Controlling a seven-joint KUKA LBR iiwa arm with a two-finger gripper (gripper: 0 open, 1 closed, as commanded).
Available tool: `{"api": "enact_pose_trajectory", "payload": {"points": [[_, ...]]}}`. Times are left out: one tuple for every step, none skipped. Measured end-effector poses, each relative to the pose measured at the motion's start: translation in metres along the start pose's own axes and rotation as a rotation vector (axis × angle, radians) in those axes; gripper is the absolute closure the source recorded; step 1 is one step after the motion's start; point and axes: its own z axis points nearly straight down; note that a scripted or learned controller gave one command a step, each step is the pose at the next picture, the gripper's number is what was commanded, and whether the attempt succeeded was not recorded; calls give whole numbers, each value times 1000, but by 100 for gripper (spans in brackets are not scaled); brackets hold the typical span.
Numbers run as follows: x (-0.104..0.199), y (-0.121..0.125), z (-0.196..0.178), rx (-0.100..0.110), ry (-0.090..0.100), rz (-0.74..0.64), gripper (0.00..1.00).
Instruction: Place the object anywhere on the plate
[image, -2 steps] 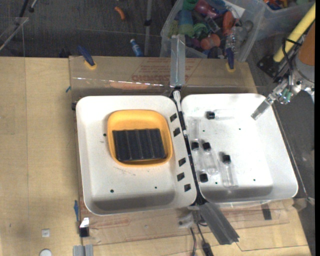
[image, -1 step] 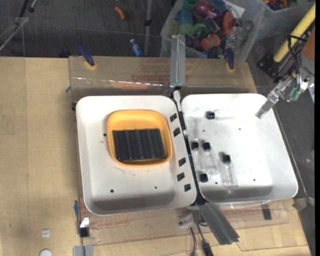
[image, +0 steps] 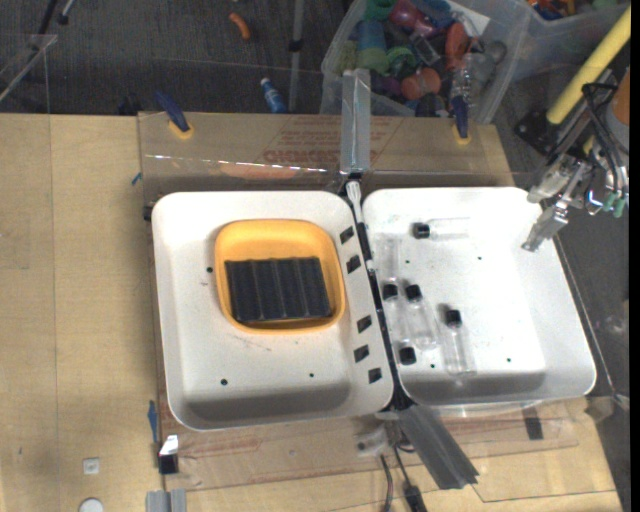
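**Metal gripper and dark cables at the bench edge**

The gripper (image: 545, 225) is pale grey metal with slim, tapering parts. Above it sits a cluster of silvery brackets with a small teal spot. Thin black cables loop around that cluster.

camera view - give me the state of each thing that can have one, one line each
plate: orange, lying flat in the left bin, carrying a dark ribbed block
dark ribbed block: flat on the plate, ridges up
left bin: holds the plate
clear objects with black caps: scattered in the right bin, lying apart from the plate
right bin: holds the clear objects
gripper: over the right bin's far right corner, nothing seen between its fingers
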Motion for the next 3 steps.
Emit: {"api": "enact_pose_trajectory", "payload": {"points": [[-5, -1, -1, -1, -6, -329, 0], [-6, 1, 2, -1, -6, -605, 0], [-15, 6, 4, -1, -7, -936, 0]]}}
